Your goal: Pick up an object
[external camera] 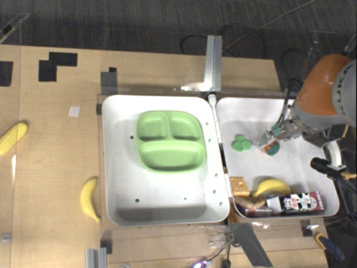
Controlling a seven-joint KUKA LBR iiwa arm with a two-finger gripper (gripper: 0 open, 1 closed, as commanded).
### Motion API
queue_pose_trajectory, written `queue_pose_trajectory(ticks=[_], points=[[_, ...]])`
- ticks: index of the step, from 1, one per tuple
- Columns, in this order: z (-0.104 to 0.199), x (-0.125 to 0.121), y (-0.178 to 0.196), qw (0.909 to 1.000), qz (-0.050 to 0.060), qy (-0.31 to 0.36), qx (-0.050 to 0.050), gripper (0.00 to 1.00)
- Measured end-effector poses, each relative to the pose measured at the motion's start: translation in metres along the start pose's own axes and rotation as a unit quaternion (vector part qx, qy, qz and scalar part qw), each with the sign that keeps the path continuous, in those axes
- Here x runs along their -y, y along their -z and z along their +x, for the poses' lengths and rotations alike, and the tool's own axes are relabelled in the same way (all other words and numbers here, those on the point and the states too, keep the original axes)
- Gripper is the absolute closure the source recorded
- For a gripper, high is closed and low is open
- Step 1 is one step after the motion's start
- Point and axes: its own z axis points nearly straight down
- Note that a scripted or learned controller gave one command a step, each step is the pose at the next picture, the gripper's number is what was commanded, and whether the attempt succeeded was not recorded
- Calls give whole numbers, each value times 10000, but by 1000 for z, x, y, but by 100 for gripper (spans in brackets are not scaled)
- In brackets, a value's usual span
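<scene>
While the arm [329, 91] reaches in over the right bin [312, 108], the end effector [274, 139] hangs low in that bin's middle, and whether it is wide or narrow cannot be told. A small teal and orange object [271, 148] lies directly under its tip, apparently touching. A green toy [241, 143] sits just beside, toward the left bin [114, 166]. Along the right bin's near edge lie a banana [271, 187], a printed carton [295, 203] and a tan block [240, 187]. The left bin holds a green divided plate [167, 140].
</scene>
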Motion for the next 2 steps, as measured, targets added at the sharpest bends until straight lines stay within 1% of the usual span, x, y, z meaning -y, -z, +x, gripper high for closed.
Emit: queue_pose_trajectory(ticks=[1, 2], points=[[32, -83, 75, 9991, 52, -422, 1, 100], [86, -101, 83, 9999, 61, -128, -4, 100]])
